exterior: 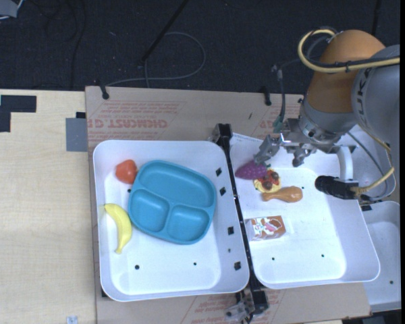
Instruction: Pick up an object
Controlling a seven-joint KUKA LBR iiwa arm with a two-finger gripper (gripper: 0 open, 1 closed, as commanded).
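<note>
**A:** Bins first. You have two white ones side by side. The left bin (155,275) holds a blue tray (172,201) with three sections, a yellow banana (120,225) just beside the tray's left edge, and a small red-orange fruit (126,171) near the tray's top left corner.

**B:** And the right bin?

**A:** The right bin (324,262) has a purple thing (250,171) near its top left corner, maybe toy grapes; it is too small for you to be sure. Touching it on the right is a little red and yellow toy (270,180). Just below that lies an orange-brown toy (282,195) shaped like a drumstick. Lower down, well apart from those, a small flat packet (266,227) with a red and white label lies on the bin floor.

**B:** Where is the arm?

**A:** You see it coming in from the right, with its orange band up high. The gripper (281,151) hangs over the top of the right bin, just above and to the right of the purple thing.

**B:** Is it holding something?

**A:** No. Its two fingers stand apart, one finger (263,152) pointing down toward the purple thing, the other nearer the arm. Nothing sits between them. All the toys lie on the bin floors.
</note>
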